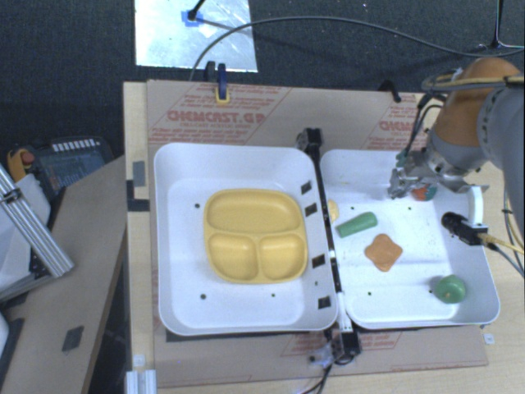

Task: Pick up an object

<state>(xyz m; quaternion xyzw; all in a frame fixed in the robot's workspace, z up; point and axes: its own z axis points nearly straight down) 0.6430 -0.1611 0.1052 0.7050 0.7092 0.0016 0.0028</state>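
Observation:
The gripper (404, 187) hangs low over the back of the right bin (361, 167), the arm coming in from the right. A small red-orange object (423, 192) lies right beside it, partly hidden by the wrist. Further forward in the same bin lie a green cylinder (357, 223), an orange flat piece (383, 251) and a green round object (449, 288). A small yellow thing (331, 212) sits at the bin's left wall.
The left bin (176, 245) holds a yellow divided plate (254, 234). A black divider with clips (321, 220) runs between the bins. Cables trail across the dark floor behind the bench.

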